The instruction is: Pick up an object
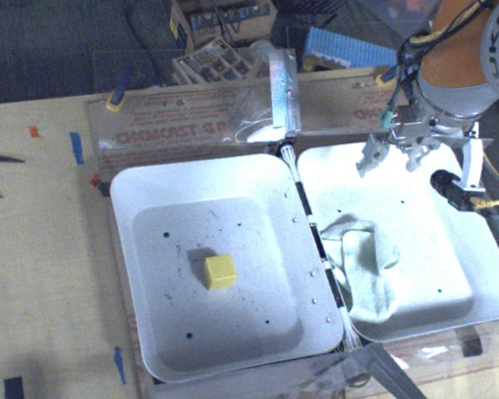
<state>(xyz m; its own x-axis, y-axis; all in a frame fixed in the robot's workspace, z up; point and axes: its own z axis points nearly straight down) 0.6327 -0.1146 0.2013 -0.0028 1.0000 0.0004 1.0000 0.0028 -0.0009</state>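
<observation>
Hand: I see it hanging over the far edge of the right bin, its two fingers spread apart with nothing between them.
Arm: I have it reaching in from the right, orange band above the wrist, well back from both candidate objects.
Yellow block: it sits near the middle of the left bin, flat on the floor and apart from every wall.
White cloth: it lies crumpled in the right bin, bunched against the divider between the bins.
How the block should handle: I judge it light and stiff, a small cube with flat sides that ought to hold firm between the fingers.
Where I would grip the block: across two opposite faces, coming straight down, since there is open floor on all sides.
How the cloth should handle: I judge it soft and limp; it would sag and could slip free.
Where I would grip the cloth: on a raised fold, away from the divider.
Desk: pale wood carrying both bins.
</observation>
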